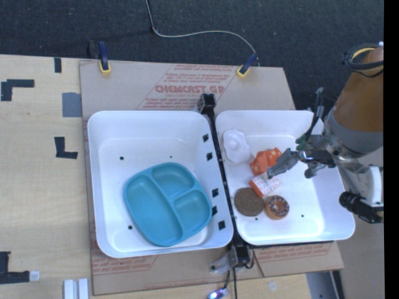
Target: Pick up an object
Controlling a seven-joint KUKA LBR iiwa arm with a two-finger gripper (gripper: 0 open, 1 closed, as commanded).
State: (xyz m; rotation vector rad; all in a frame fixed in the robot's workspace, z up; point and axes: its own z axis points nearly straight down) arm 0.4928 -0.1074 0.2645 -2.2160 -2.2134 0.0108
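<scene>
Grey arm slants in over the right bin's right edge; gripper above orange packets; jaw state unclear.

Arm reaches in from right, wrist angled down-left, hand low over right side.

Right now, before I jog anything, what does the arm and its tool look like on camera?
The arm enters from the right: a broad orange band above a grey wrist section, rounded in shape. Dark cables and fittings run along the wrist. The tool is a slim, dark grey finger assembly angled out over the right bin. A black knob-like part sits beside the wrist.
</scene>
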